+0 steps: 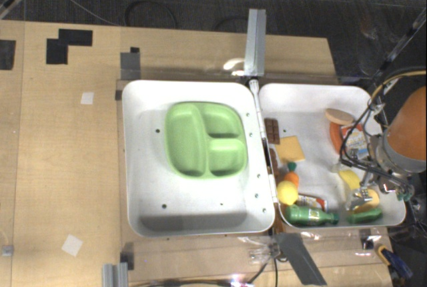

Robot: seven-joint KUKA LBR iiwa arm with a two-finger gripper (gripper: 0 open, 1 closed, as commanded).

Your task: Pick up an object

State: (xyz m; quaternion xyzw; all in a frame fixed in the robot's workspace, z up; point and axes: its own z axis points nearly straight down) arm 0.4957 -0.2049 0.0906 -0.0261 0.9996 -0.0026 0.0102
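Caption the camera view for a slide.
Arm reaching into right bin of toy food; green tray sits in left bin.

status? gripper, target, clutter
Gripper low in right bin, near corner, over yellow item. No grasp confirmed. Green bottle, lemon close by. Green tray in left bin.

The scene is evenly and brightly lit from overhead. The two white bins (200, 95) come out almost washed out, with little detail on their floors. A soft shadow lies along the near inner wall of the left bin, and the green tray (204, 139) casts only a faint one. Small glare spots sit on the metal post (255, 45) between the bins. The dark floor at the top is grainy. Focus is soft throughout, and small items in the right bin look smeared.
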